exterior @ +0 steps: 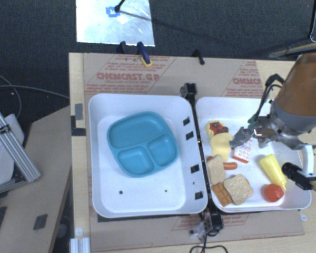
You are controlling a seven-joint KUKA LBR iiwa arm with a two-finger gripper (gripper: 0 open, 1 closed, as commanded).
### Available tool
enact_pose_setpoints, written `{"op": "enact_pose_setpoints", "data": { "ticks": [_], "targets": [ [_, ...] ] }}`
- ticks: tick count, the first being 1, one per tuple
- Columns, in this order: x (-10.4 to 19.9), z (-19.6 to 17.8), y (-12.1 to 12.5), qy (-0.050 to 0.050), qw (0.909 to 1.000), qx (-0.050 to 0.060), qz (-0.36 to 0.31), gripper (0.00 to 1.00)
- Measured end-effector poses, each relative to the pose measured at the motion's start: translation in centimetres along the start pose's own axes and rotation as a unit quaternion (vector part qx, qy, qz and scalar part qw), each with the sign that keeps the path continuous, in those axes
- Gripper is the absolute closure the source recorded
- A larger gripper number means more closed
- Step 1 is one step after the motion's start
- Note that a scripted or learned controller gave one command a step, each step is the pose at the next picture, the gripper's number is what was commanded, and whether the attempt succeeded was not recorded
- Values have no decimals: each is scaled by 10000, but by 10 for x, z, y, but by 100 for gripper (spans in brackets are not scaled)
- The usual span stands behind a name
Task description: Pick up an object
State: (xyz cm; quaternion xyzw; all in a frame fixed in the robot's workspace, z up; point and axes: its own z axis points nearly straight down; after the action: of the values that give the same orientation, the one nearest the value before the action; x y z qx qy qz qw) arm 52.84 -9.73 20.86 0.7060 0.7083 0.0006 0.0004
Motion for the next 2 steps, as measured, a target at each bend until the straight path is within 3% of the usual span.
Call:
{"op": "enact_pose_setpoints", "data": {
  "ticks": [1, 2],
  "targets": [
    [1, 96, -44, 11, 10000, 46, 19, 0],
    [72, 20, -39, 15, 10000, -34, -43, 0]
  ]
}}
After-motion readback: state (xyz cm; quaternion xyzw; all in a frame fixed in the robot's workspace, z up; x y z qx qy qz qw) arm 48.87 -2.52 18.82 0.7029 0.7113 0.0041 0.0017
